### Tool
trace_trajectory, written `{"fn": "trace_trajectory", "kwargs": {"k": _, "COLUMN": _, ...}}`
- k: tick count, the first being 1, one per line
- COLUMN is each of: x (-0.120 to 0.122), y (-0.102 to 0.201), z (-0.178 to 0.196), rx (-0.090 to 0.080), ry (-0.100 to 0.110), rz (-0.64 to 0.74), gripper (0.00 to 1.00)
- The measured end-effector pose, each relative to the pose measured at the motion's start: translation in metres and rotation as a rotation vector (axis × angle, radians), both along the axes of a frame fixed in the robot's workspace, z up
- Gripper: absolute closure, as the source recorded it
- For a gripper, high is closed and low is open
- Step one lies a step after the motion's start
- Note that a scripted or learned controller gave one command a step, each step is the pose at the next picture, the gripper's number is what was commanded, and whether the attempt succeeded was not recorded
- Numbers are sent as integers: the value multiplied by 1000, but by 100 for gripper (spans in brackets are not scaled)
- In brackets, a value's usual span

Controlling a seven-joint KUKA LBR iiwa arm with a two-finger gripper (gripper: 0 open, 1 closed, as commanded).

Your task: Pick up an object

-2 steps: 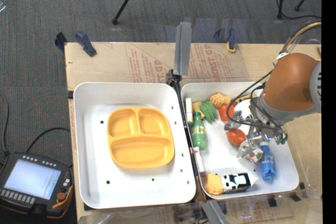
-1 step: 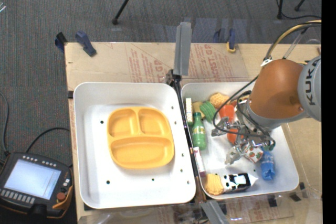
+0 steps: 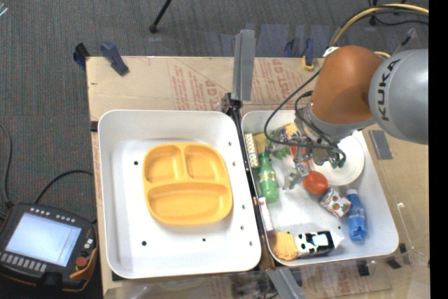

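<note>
A small round red ball (image 3: 316,183) lies in the right white bin (image 3: 383,220), just beside the two-finger gripper (image 3: 299,168), whose fingers spread unclenched and empty, below the grey arm's orange band (image 3: 344,84).

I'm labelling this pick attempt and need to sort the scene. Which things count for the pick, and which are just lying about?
For the pick:
gripper, down in the right bin
green bottle
red ball
blue bottle
black-and-white carton
white plate

Lying about:
yellow divided tray in the left bin
teach pendant on the floor
</note>
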State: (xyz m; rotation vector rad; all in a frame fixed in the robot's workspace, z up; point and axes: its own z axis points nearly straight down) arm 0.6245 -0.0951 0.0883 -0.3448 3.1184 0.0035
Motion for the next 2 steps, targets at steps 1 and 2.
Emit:
{"fn": "trace_trajectory", "kwargs": {"k": 1, "x": -12, "y": -60, "z": 0, "rx": -2, "ry": 1, "rz": 102, "gripper": 0}}
{"fn": "trace_trajectory", "kwargs": {"k": 2, "x": -36, "y": -61, "z": -1, "rx": -1, "ry": 2, "rz": 147, "gripper": 0}}
